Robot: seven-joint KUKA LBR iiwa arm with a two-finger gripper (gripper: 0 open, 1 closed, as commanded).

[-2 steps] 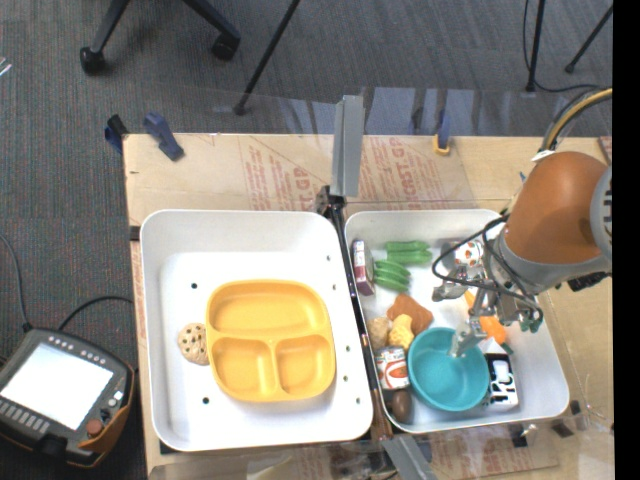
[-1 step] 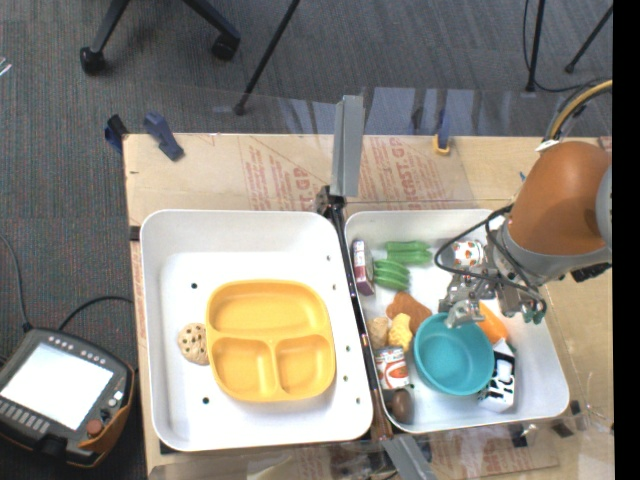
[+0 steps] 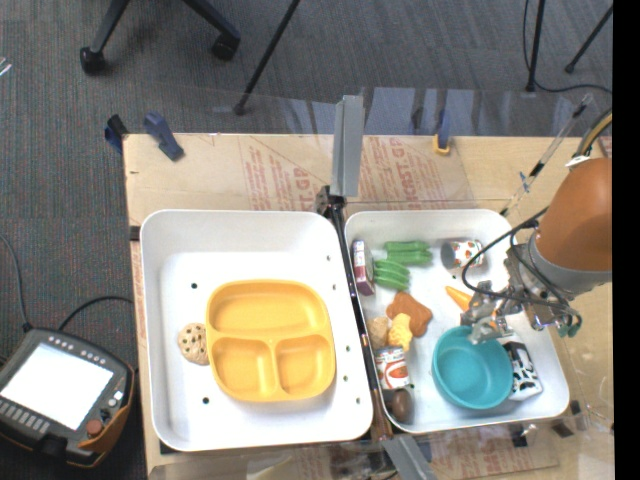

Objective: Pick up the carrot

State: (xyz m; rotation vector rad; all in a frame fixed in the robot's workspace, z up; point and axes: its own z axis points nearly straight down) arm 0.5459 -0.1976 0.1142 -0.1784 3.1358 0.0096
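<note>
Toward the right bin's (image 3: 420,218) middle, lying bare on the white floor: carrot (image 3: 457,296), small and orange, tip pointing up-left. Just right of it, gripper (image 3: 483,320), low over the teal bowl's (image 3: 470,370) upper rim; fingers too cluttered to call apart or together, nothing visibly between them. Left of the carrot, green beans (image 3: 405,253) and brown nugget (image 3: 410,313). Further left, yellow divided plate (image 3: 270,353) and cookie (image 3: 193,343) in the left bin (image 3: 170,238).

tray (image 3: 270,353) in left bin (image 3: 165,268), cookie (image 3: 193,343) beside
</note>
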